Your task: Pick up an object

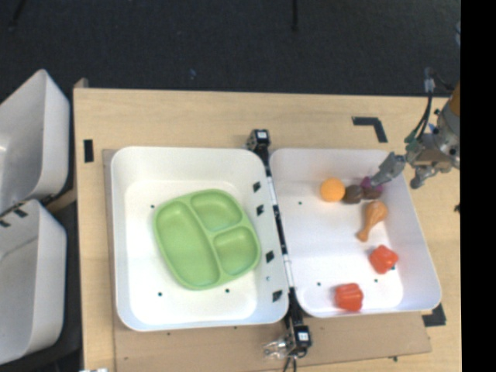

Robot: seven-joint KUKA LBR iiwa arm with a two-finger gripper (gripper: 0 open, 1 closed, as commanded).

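The right bin (310, 277) holds an orange ball (332, 190), a small dark brown and purple piece (359, 193), a tan toy drumstick (372, 218), a red strawberry-like toy (383, 259) and a red-orange block (349, 297). My gripper (403, 175) hangs over the bin's upper right rim. Its fingers stand apart, open, with nothing between them. The left fingertip (382, 178) sits just right of the dark piece, close to it or touching.
The left bin (132, 301) bears a green three-compartment plate (207, 239). A black clip (258, 139) sits at the top of the ridge between the bins. White containers (31, 138) stand off the bench's left edge.
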